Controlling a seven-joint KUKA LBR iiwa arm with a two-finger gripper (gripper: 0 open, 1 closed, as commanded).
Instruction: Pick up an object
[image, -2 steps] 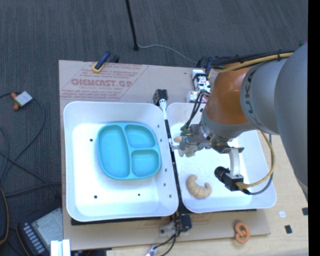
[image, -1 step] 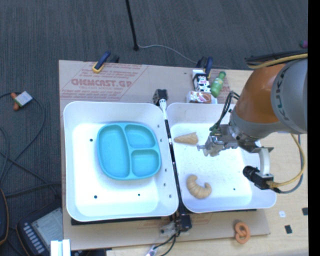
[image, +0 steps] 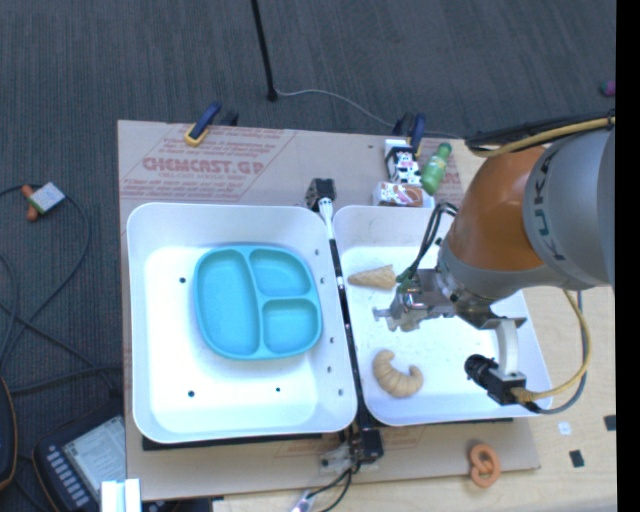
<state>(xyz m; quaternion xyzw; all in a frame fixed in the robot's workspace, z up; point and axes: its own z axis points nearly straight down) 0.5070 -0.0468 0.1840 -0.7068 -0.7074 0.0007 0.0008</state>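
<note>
Grey metal marks the gripper (image: 398, 312), which we see hanging over the right bin (image: 520, 345) near its left half, below the arm's orange band (image: 490, 225). We cannot tell how far it is parted, and we see nothing in its grasp.

Just above it lies a tan, cone-shaped pastry (image: 373, 277), pointed end to the left, resting on the bin floor close to the divider. Below the gripper sits a croissant (image: 397, 375), pale golden brown, curved and ridged, lying flat near the bin's front edge and apart from the gripper.

Moving outward, we see the left bin (image: 165, 390) holding a light blue divided plate (image: 257, 301) with three compartments. Both bins rest on a cardboard-brown board (image: 200, 165) printed with red lettering. At the board's far edge stand a small box and a green bottle (image: 435, 168), with blue clamps (image: 203, 122) nearby. A small orange pretzel-like piece (image: 484, 464) lies on the board in front of the right bin. Dark grey carpet (image: 100, 60) surrounds the bench, crossed by black cables.
</note>
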